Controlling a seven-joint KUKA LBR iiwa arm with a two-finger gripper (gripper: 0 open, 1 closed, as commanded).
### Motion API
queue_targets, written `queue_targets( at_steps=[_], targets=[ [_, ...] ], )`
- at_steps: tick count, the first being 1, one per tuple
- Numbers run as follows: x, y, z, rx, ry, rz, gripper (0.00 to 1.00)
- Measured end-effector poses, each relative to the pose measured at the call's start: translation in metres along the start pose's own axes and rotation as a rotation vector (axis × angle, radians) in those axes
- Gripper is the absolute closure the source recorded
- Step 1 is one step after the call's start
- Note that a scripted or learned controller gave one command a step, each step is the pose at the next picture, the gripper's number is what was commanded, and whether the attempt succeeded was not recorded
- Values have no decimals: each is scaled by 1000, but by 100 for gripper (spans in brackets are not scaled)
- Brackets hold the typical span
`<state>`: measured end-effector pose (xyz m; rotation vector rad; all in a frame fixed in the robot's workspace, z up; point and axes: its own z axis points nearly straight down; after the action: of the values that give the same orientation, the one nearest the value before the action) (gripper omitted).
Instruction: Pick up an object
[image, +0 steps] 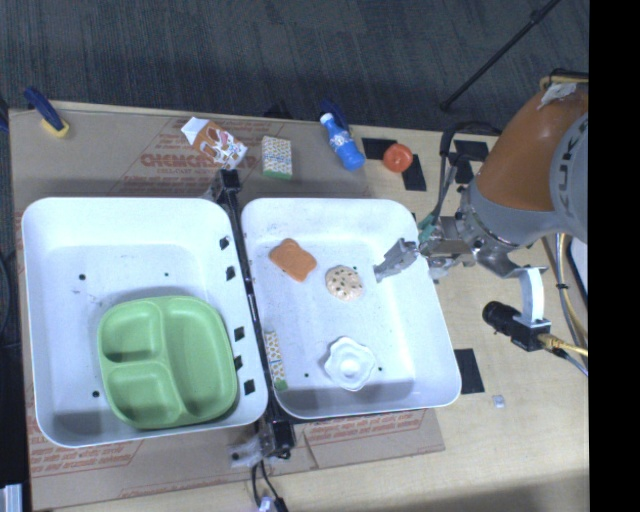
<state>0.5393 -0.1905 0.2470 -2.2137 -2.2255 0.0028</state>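
Note:
The right bin (420, 345) holds three things. An orange bread-like piece (293, 260) lies near its back left. A round speckled cookie (344, 283) sits beside it, toward the middle. A small white cup-like object (349, 362) rests near the front. My gripper (393, 261) hangs over the bin's right side, just right of the cookie and apart from it. Nothing shows in its grasp.
A green divided plate (168, 360) lies in the left bin (60, 250). Behind the bins on the cardboard lie a blue bottle (343, 143), an orange ball (398, 157), a small box (276, 157), a snack packet (213, 143) and a blue clip (47, 112).

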Motion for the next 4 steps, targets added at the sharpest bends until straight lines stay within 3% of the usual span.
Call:
queue_targets(
  at_steps=[1,2,3,4],
  targets=[
    [-21,-37,155,0,0,-1,0],
    [44,-62,105,1,1,-4,0],
    [95,-62,156,0,-1,-2,0],
    [95,-62,146,0,-1,-8,100]
  ],
)
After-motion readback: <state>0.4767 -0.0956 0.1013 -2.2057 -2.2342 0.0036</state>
